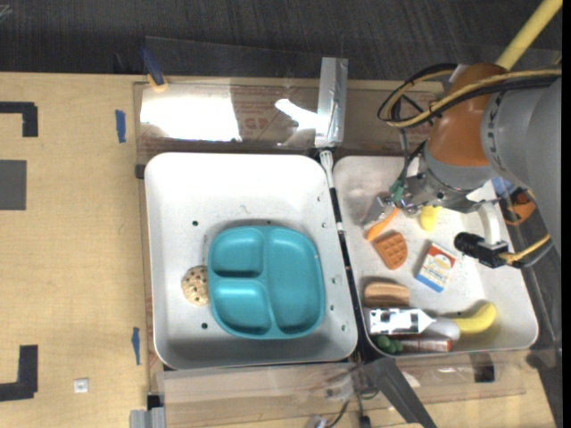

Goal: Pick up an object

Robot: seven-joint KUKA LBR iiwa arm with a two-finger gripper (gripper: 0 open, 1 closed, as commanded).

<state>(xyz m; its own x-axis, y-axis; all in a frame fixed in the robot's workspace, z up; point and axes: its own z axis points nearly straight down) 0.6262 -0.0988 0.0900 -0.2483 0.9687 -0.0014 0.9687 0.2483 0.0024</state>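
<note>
While the gripper (403, 196) hangs low at the upper part of the right bin (522, 324), just above the carrot (382, 220) and waffle (391, 251), nothing looks lifted yet, and I cannot tell the claw's state, its tips being blurred against clutter.

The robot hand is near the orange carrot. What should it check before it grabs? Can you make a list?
1. Hand above the right bin: ok.
2. Hand close to the carrot: ok.
3. Carrot held between the fingers: not ok, it lies on the bin floor.
4. Fingers open or shut: cannot tell.
5. Carrot apart from the waffle: cannot tell, they sit very close.
6. Small yellow piece beside the hand, could get bumped: not ok.
</note>
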